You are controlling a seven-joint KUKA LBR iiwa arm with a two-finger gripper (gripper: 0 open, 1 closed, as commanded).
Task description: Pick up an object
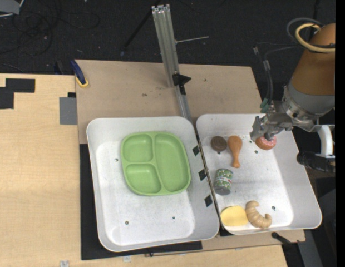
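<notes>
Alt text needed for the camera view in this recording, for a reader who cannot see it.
The arm's claw hangs over a pinkish object at the back of the right bin, which also holds a drumstick, brown lump, can, yellow piece and croissant. The left bin holds a green divided plate.

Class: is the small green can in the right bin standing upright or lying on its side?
Lying on its side: the can shows its length along the bin floor.
</notes>
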